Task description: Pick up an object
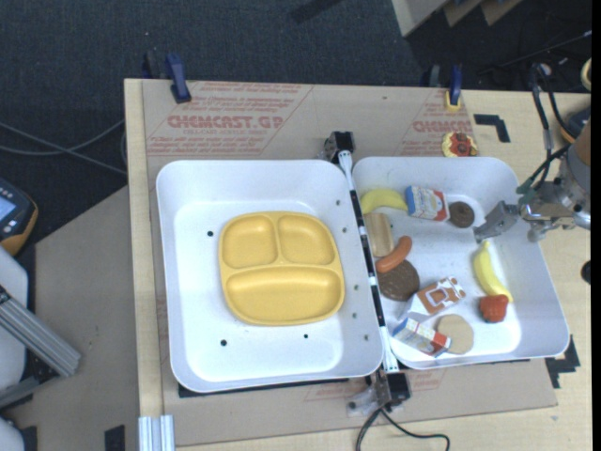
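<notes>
Over right bin (pixel 540 332) at 3 o'clock: pincer (pixel 496 225) poised above banana (pixel 487 271), can't tell its spread, nothing visibly held

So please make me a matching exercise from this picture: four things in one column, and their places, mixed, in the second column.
Things:
1. yellow tray
2. strawberry
3. sausage
4. gripper

Places:
A. right bin, near its right wall
B. over the right bin, above a banana
C. middle of the left bin
D. right bin, near the divider

Pairs: 1-C, 2-A, 3-D, 4-B
</notes>
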`<state>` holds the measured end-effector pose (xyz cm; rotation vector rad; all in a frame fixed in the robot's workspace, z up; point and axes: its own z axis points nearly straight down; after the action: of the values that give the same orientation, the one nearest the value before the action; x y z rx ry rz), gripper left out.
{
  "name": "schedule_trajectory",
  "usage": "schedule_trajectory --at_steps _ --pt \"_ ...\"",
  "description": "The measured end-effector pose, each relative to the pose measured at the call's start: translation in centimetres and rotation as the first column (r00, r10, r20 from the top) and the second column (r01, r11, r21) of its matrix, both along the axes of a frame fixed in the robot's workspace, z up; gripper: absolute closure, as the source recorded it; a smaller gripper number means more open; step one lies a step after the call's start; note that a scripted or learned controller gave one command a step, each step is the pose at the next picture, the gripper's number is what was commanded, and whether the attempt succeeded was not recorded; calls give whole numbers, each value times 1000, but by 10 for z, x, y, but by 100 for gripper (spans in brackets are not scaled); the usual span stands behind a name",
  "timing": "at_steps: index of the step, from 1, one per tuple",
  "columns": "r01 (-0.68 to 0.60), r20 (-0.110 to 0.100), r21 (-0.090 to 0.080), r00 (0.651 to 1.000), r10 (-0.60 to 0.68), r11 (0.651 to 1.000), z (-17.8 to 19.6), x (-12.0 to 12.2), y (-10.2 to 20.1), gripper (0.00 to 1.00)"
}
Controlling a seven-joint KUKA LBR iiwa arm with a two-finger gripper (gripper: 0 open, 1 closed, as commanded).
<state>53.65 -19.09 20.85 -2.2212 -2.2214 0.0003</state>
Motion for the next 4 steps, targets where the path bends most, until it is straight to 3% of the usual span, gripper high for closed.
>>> schedule_trajectory --at_steps 1,2,3,4 --pt "2 -10 3 1000 -2 1000 -103 -3 -21 0" --pt "0 3 -1 1000 0 1000 -86 1 -21 100" --pt "1 2 -1 1000 -1 1000 -87 1 -21 0" --pt "-3 -4 9 1000 3 1000 -126 1 -25 0"
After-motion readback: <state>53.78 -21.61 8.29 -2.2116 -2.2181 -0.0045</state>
